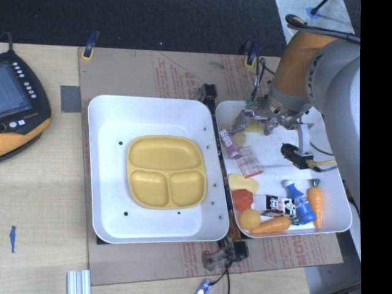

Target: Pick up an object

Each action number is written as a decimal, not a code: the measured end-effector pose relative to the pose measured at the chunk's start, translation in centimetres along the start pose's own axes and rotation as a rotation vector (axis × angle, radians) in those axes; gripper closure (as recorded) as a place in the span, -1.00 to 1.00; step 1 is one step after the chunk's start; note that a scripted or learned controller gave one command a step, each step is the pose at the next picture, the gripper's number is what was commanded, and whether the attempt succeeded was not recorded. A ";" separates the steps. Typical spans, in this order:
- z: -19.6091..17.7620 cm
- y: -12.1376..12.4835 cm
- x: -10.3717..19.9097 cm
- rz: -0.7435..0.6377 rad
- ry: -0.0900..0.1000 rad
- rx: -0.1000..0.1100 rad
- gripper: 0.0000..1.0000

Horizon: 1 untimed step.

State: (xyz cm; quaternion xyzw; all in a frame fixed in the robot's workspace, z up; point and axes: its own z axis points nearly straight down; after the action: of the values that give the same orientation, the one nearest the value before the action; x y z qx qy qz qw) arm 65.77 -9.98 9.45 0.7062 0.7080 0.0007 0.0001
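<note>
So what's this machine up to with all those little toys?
The robot arm reaches in over the right bin, with its gripper low at the far end, near a small pink packet. Nothing is visibly held. Toy carrots, a blue bottle and other bits lie at the near end. The left bin holds a yellow divided tray.

A teach pendant (18, 106) lies left of the cardboard sheet (153, 72).

Left bin (101, 164): you have one yellow tray (166, 171). Right bin (334, 182), far edge: gripper (257, 120). Near edge: your carrots (269, 226), blue bottle (300, 201).
</note>
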 end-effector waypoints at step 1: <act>0.0 0.0 0.5 0.000 -0.001 0.000 -1.00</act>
State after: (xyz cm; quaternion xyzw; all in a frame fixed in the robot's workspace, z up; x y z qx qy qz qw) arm 65.76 -9.46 9.47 0.7063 0.7079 0.0001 0.0005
